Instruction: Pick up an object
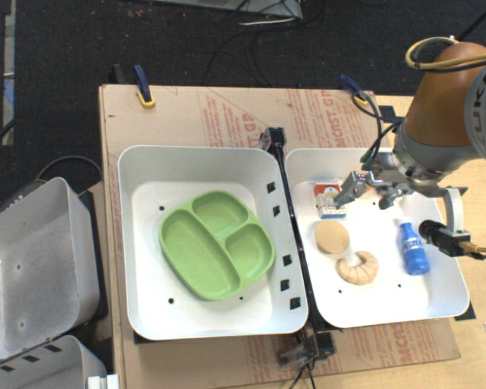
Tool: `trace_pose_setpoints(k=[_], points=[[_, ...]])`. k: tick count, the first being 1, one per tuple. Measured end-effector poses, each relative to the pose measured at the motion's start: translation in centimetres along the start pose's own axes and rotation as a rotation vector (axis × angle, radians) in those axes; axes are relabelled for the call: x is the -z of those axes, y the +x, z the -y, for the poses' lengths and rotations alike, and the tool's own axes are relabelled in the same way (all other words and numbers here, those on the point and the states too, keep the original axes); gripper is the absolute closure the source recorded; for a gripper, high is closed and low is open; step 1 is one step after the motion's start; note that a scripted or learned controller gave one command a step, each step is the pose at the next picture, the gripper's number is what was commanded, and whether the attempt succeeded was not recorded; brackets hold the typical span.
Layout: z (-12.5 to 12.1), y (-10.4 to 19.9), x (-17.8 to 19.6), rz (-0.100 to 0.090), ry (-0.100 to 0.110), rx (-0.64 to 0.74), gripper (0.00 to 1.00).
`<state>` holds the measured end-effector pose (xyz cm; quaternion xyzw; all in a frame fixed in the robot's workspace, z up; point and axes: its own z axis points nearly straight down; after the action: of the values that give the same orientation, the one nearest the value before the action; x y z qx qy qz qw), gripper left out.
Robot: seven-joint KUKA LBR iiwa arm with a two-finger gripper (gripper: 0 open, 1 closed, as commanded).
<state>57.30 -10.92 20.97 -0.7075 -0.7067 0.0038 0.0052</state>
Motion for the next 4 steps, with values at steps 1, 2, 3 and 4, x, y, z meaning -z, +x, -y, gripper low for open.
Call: trace_pose_setpoints(k=[1, 2, 3, 4], points=[[-0.3, 0.0, 0.6, 0.002, -0.012, 0.002, 0.0], [-1.0, -0.6, -5.1, 0.002, -0.007, 0.0, 0.0], [-0.5, 0.4, -10.7, 0.001, -0.007, 0.0, 0.0], [-0.4, 0.4, -11.8, 0.001, -0.01, -0.001, 0.0]])
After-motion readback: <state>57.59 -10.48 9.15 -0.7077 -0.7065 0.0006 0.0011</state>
